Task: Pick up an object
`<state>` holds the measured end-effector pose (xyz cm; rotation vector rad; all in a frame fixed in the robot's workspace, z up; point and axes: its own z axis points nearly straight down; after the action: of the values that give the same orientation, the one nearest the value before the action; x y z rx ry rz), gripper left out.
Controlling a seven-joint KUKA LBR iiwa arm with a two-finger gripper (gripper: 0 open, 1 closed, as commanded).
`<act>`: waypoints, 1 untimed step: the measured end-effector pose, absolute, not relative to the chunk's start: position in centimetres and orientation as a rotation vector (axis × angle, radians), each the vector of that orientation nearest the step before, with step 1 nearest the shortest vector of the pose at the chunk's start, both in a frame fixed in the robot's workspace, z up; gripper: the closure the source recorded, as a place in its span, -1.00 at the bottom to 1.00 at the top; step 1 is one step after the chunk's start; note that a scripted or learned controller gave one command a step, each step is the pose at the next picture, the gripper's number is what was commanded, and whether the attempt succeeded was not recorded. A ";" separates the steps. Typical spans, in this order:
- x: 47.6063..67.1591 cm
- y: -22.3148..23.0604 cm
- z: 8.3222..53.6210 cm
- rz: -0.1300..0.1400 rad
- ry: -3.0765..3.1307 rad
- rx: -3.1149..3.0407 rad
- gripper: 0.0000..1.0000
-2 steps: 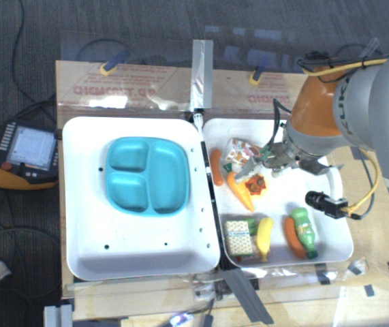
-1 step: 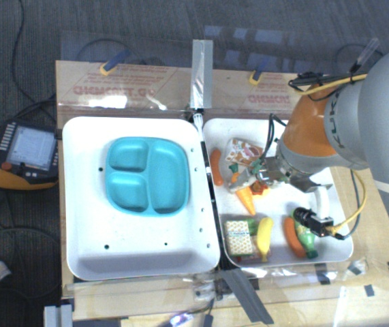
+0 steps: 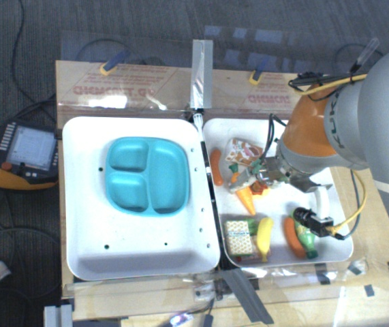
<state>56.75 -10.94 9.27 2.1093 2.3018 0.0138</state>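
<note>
Tool [image 3: 261,177] sits low in the right bin [image 3: 340,251], centre-right of frame, among the clutter; arm enters from the right. Cannot tell its state: wrist hides the tip. It is down beside a packet [image 3: 243,154] and an orange carrot [image 3: 246,199], probably a descent to grasp one of them. Nothing is seen to be held. Other candidates lie lower in that bin: banana [image 3: 265,236], a wafer block [image 3: 239,237], a second carrot [image 3: 293,236]. Left bin [image 3: 85,251] carries a blue tray [image 3: 147,174], well apart.
</note>
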 end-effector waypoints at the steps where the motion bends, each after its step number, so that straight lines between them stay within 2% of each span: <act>1: 56.0 -11.1 16.2 -0.007 2.260 2.188 -1.00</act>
<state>56.04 -11.08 16.24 2.1881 2.2604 -0.0069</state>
